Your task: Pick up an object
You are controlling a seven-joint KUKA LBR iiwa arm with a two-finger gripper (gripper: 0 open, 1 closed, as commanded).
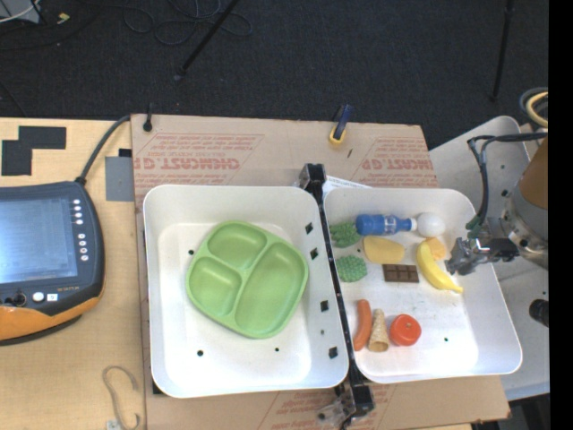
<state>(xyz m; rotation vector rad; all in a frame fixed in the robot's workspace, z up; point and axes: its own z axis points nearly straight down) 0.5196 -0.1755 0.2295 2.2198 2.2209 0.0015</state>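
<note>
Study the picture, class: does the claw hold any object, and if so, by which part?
It cannot be told. The claw sits at the right bin's right edge, close to the banana, but nothing visibly lies between its fingers.

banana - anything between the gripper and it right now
Nothing visible does. The gripper sits at the right bin's right side, right beside the banana, on its right. The other toy foods lie left of the banana or below it.
</note>
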